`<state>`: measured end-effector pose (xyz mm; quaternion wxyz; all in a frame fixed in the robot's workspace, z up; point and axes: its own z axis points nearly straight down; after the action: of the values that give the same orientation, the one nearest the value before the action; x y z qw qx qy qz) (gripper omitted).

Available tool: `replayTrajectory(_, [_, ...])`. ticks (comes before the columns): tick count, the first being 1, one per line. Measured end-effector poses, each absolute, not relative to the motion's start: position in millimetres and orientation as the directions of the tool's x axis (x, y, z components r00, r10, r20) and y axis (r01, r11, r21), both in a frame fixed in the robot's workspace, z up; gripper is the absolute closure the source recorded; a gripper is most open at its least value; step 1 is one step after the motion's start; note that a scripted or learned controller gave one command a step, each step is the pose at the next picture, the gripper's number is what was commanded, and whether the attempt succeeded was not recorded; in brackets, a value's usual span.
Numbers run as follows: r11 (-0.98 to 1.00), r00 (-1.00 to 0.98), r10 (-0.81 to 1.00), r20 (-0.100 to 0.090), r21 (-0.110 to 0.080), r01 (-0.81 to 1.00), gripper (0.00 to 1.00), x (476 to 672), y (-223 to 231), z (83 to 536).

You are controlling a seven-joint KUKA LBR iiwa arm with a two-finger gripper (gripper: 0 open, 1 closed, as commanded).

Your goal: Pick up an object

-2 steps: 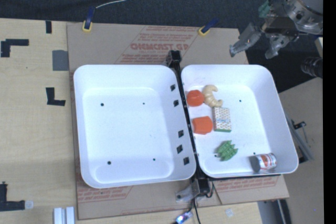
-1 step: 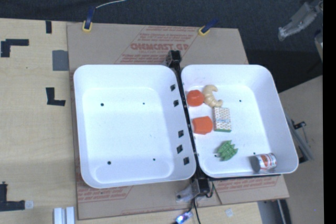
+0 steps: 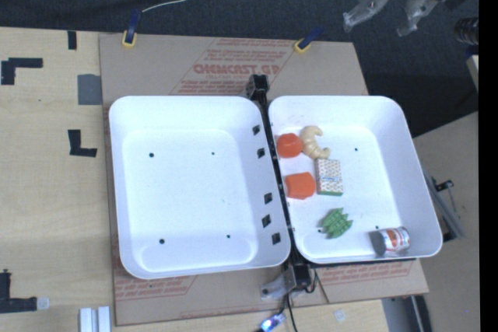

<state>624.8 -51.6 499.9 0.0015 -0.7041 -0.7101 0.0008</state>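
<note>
Camera view looks down at a slant on the table [image 3: 47, 167], where two shallow white bins sit side by side on a brown cardboard sheet [image 3: 233, 66]. The gripper [image 3: 393, 8] hangs at about one o'clock in the picture, up in the top right corner, above the dark floor beyond the table's far edge and well apart from both bins. Its two fingers are spread wide, with nothing between them.

All the objects lie in the right bin [image 3: 389, 167], toward five o'clock from the gripper. An orange block [image 3: 289, 145] sits near the bin's left wall, and a pale, curved, peanut-like piece [image 3: 312, 139] lies just beside it at three o'clock. A second orange block [image 3: 300, 186] lies at six o'clock from the first. A small patterned box [image 3: 330, 176] stands just beside that second block, at its three o'clock. A green leafy toy [image 3: 336, 222] lies at six o'clock from the box, near the bin's front. A small can [image 3: 391, 240] lies on its side in the bin's front right corner, at about four o'clock from the green toy.

The left bin [image 3: 187, 183] lies at nine o'clock from the right bin, the two touching along a black hinge strip [image 3: 268, 167].
</note>
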Motion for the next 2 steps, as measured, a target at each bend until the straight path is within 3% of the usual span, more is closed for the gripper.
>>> replayTrajectory(1, [-0.005, 0.005, 1.000, -0.003, 0.003, 1.000, 0.00, 604.3, -117.3, 535.3])
replayTrajectory(2, [0.011, -0.011, 1.000, 0.004, -0.018, 1.000, 0.00, 610.1, -1.9, 376.8])
